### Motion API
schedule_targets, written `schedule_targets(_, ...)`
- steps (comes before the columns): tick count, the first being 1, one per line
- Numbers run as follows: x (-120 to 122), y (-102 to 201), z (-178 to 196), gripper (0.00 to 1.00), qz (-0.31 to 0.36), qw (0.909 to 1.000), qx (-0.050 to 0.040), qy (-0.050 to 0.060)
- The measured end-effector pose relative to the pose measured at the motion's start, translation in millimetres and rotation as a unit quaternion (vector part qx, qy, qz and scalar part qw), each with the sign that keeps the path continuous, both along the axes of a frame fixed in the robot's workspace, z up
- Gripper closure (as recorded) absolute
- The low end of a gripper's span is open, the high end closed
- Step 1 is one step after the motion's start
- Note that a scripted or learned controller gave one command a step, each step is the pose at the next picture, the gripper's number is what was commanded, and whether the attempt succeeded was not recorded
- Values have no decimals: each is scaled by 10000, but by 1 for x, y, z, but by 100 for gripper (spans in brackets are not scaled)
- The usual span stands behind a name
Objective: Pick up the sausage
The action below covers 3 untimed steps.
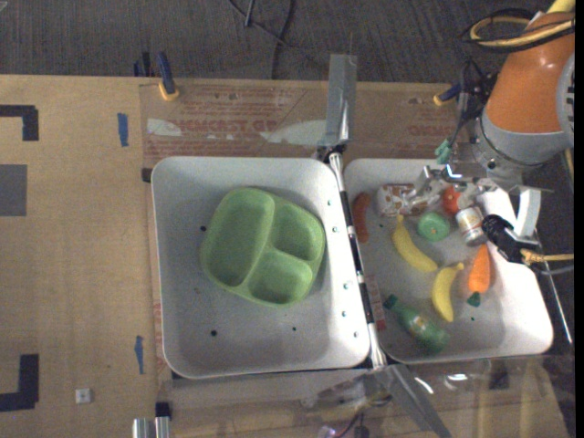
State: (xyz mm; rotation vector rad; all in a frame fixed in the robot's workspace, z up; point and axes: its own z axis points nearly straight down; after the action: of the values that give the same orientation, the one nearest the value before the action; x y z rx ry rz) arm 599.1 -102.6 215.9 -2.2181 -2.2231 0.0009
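The sausage [361,217], a short reddish-brown piece, lies upright along the left wall of the right bin [534,322]. My gripper [436,179] hangs over the bin's far middle, to the right of the sausage and apart from it, above a small wrapped packet [396,199] and a red item [450,198]. The orange-banded wrist [529,80] rises above it at the right.
The right bin also holds two yellow bananas [412,248] [444,291], a carrot [480,273], a green bottle [418,324], a green round piece [434,226] and a small can [469,224]. A green divided plate [265,245] sits in the left bin [182,327].
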Motion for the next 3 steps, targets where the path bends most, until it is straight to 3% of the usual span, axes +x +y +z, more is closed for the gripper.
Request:
schedule_targets(1,-113,-4,-59,0,657,9978,3,-3)
schedule_targets(2,-85,-37,5,0,281,9996,-6,-14)
schedule_targets(3,-120,9,-125,0,-2323,9726,0,-2)
